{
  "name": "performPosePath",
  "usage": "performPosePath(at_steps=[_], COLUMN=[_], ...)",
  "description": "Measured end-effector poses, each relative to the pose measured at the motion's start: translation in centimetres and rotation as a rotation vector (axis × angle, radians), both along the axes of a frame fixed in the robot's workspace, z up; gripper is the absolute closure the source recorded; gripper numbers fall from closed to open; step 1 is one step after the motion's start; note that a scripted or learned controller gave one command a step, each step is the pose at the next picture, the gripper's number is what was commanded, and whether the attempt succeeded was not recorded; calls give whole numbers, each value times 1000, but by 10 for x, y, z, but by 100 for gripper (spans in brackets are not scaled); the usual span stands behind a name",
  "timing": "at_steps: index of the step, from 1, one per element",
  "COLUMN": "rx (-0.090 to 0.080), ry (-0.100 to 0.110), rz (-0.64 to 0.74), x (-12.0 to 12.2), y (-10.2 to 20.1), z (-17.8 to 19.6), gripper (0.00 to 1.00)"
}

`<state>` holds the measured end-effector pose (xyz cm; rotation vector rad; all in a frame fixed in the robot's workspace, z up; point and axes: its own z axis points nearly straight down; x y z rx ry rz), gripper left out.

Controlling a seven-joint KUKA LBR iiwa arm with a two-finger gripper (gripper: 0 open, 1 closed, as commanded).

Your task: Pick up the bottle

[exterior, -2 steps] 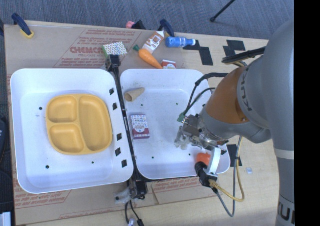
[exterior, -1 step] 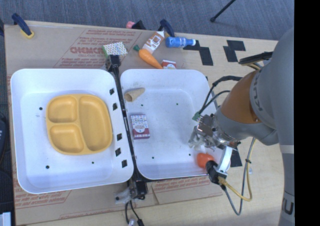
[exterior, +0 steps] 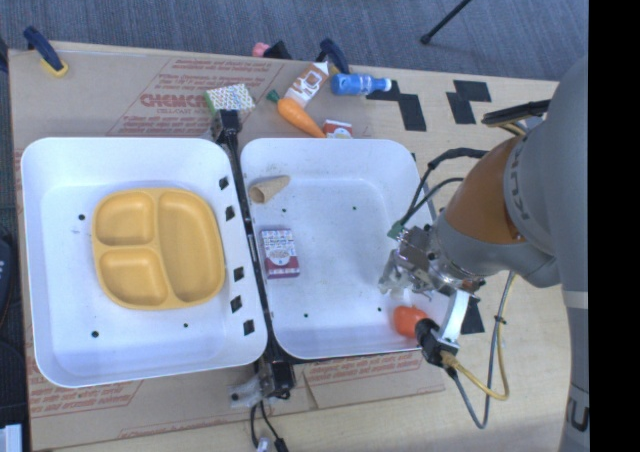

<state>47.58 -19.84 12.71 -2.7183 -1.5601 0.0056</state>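
Bottle (exterior: 358, 85): lying on the bench beyond the right bin (exterior: 330, 335), untouched. Gripper (exterior: 408, 275): low in that bin's right side, well apart; finger state cannot be told. Pickup not begun.

Two white bins (exterior: 330, 155) are sitting on brown cardboard printed in red. A yellow divided tray (exterior: 158, 245) is showing in the one far from the jaws. A red-and-white packet (exterior: 279, 252) and a tan cone (exterior: 267, 186) are lying in the nearer bin. An orange-red object (exterior: 408, 320) is glowing just beside the jaws. Beyond the bins, an orange carrot (exterior: 298, 116), a blue bottle (exterior: 358, 85) and a white-and-orange bottle (exterior: 307, 83) are showing. The arm (exterior: 520, 205) is appearing grey with an orange band.
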Motion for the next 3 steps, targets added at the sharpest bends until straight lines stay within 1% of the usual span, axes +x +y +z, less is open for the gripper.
performPosePath(at_steps=[1, 2, 3], rx=[-3, -5, -1], ry=[-2, -2, 1], rz=[-359, -435, -427], x=[0, 0, 0], y=[35, 7, 8], z=[20, 6, 16], gripper=[100, 100, 100])
